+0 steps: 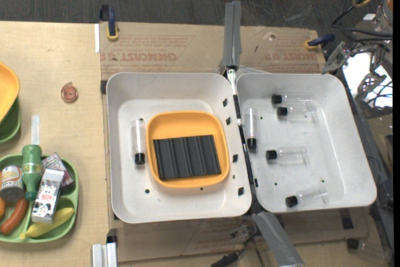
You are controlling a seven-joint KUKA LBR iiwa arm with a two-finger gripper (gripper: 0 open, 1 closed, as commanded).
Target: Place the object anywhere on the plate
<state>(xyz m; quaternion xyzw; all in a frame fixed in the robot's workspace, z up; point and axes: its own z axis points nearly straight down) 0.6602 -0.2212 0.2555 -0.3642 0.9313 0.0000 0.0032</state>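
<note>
- Step: pre-grasp, nothing picked yet.
- Vials with black caps lie in the right bin: one pair near the top, one mid, one near the bottom edge, one by the divider.
- One vial lies in the left bin, just beside the orange plate, not on it.
- Claw state: cannot tell.
- Next: pick a vial, lift clear, set it on the plate's dark ribbed insert.

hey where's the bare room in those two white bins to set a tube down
Left bin: a bare strip along the front, below the yellow plate, and another behind it. The plate's middle is taken by a black ridged tray; a tube lies left of the plate. Right bin: scattered tubes; the right side is bare.
</note>
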